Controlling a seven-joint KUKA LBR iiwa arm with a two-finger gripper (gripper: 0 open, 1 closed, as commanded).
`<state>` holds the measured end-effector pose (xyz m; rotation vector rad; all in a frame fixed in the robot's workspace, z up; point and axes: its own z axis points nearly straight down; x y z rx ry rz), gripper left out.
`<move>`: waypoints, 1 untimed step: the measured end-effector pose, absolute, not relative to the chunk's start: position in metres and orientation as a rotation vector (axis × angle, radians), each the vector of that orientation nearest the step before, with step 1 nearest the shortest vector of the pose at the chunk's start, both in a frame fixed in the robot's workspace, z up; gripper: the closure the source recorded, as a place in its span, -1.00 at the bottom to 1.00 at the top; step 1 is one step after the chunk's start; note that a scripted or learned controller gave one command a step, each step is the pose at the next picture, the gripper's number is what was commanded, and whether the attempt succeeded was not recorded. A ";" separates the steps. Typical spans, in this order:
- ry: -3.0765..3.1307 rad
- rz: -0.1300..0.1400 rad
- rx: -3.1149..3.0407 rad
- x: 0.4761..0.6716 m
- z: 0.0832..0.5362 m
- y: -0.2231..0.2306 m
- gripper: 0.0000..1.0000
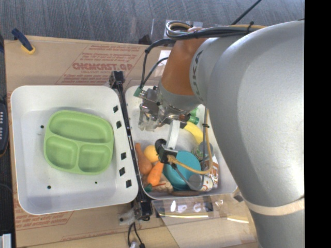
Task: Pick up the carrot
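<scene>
A: Two white bins sit side by side on the bench. The left bin (20, 138), well to the left of the gripper's fingers, holds a green divided plate (78, 141).

B: And the right bin (155, 192)?

A: The grey arm (258, 112) with its orange band reaches in from the right; the gripper (152, 119) hangs over the bin's upper part. Whether its fingers are apart or together cannot be told from this angle, and nothing shows between them.

B: Where is the carrot (154, 173)?

A: Below the fingers, near the bin's lower-left corner, beside a smaller orange piece (143, 164) and a yellow ball-like fruit (151, 153). Right of it lies a teal bowl (182, 170); a yellow banana-like toy (194, 133) sits below and right of the fingers.
</scene>
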<state>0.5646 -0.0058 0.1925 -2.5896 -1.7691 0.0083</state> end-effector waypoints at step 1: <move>-1.456 0.014 -2.779 0.505 0.247 0.011 1.00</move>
